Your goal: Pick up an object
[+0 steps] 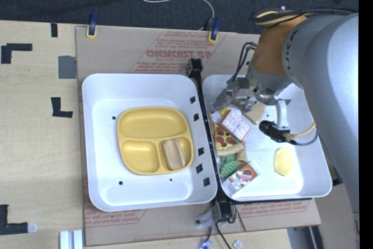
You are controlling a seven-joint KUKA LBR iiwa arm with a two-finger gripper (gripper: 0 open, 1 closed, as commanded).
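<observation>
While the arm (315, 61) reached in from the right, its gripper (236, 96) hung low over the upper-left part of the right bin (309, 183), close to the divider between the two bins — and how the jaws stood I could not tell, because the wrist hardware covered them from this angle. Nothing showed between them, so I would not call anything held. The pickable clutter sat just below: a small pink-and-white card (235, 123) nearest the tool, a pizza-print piece (222, 138) beside it against the divider, a yellow banana-like toy (230, 151) under that, then a green piece (228, 168) and a red-and-white packet (245, 175) toward the near edge. A pale yellow lemon-shaped item (283, 161) lay apart on open floor to the right, and a tan block (254, 113) rested by the wrist. Over in the left bin (99, 125) a yellow divided tray (154, 140) sat with a bread-like roll (173, 154) in its lower-right compartment. By my read the task was at the approach stage — the tool was down among the items, yet the close and the lift off the bin floor remained to be done.
</observation>
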